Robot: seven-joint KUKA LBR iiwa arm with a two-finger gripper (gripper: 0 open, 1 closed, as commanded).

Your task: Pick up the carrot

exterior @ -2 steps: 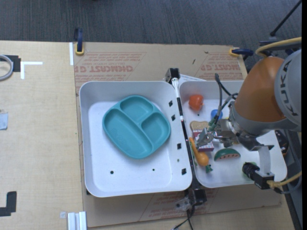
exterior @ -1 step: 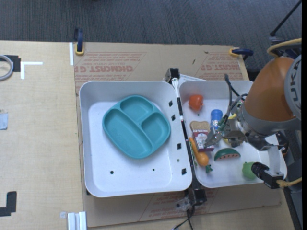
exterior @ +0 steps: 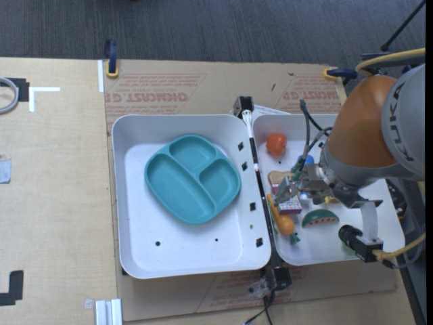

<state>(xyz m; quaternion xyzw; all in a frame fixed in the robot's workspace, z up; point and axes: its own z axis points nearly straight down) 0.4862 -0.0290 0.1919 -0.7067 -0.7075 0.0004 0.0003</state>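
Note:
The carrot [exterior: 281, 218] is a small orange piece lying against the left wall of the right bin [exterior: 325, 250], pointing roughly toward the front. My gripper [exterior: 289, 193] hangs low over the bin just above and slightly right of the carrot's upper end. The wrist and cabling hide the tips, and I cannot see anything held.
A teal divided plate [exterior: 193, 178] lies in the left bin [exterior: 135, 235]. The right bin also holds a red tomato [exterior: 275, 143], a tan bread slice [exterior: 276, 178], a watermelon slice [exterior: 318, 217] and a purple-and-white item [exterior: 289, 206] beside the carrot. The arm covers the bin's right half.

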